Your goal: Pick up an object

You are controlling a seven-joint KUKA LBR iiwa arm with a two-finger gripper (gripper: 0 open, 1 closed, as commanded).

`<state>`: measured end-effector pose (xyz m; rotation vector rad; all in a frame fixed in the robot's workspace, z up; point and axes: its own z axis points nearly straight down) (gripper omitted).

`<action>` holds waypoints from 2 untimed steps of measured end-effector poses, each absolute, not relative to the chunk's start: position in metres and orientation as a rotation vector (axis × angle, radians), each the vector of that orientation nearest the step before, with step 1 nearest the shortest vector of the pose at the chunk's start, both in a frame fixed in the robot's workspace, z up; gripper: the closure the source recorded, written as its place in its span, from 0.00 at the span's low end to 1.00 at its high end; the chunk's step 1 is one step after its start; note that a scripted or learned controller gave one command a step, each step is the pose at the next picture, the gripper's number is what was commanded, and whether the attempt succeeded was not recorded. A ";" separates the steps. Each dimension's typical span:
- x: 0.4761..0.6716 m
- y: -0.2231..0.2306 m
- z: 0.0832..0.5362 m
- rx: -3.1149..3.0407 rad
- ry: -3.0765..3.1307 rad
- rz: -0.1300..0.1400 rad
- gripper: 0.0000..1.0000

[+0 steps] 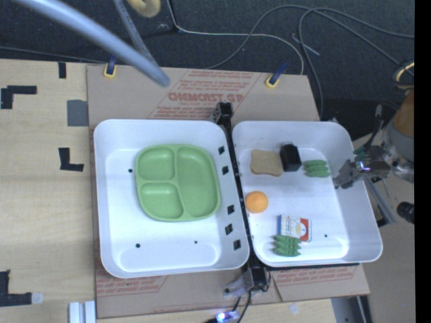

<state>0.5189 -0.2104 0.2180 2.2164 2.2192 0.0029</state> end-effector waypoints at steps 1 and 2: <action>0.526 -0.209 0.263 2.216 2.221 0.003 1.00; 0.522 -0.149 0.249 2.217 2.229 -0.002 1.00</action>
